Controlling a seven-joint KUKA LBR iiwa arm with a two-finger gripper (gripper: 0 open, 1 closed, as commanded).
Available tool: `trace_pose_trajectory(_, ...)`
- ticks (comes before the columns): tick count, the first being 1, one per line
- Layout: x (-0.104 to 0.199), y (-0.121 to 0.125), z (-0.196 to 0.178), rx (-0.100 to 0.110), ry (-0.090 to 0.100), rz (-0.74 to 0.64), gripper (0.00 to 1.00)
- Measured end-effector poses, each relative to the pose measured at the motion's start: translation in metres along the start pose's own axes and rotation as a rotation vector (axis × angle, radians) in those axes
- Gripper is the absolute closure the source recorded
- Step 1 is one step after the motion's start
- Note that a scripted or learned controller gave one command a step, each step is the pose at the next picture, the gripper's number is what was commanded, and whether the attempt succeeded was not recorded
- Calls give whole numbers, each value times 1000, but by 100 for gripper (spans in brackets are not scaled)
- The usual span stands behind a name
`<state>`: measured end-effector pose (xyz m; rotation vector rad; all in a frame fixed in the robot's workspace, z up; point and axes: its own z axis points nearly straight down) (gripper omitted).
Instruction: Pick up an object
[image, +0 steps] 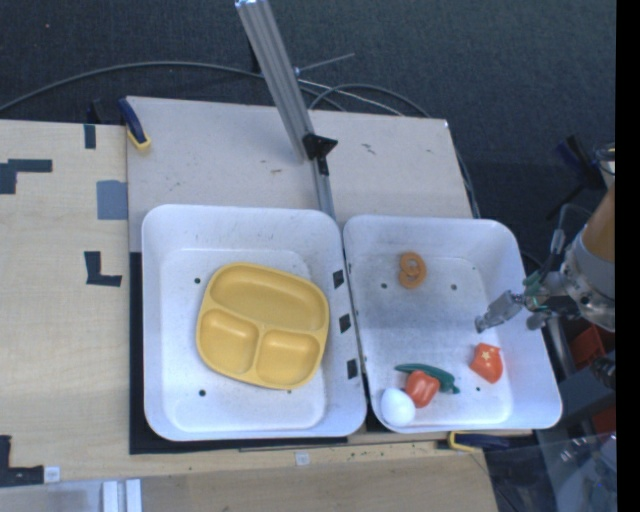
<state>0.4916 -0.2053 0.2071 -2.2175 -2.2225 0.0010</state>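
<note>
Glossy yellow three-compartment plate (263, 325) lies in smooth white left bin (160, 300).

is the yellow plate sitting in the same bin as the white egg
No, the yellow plate lies in the left bin, while the white egg is in the right bin.

A pale wooden bench (60, 330) with dark tape marks (100, 268) stands on dark carpet (480, 60); cables (200, 68) loop across the floor; a grey metal pole (285, 90) slants overhead; the light is even.

yellow tray (262, 325), white bins (160, 300), orange ring (412, 269)
</note>
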Motion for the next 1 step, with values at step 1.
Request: trace_pose_trajectory(1,0,0,0,0,0,0,0)
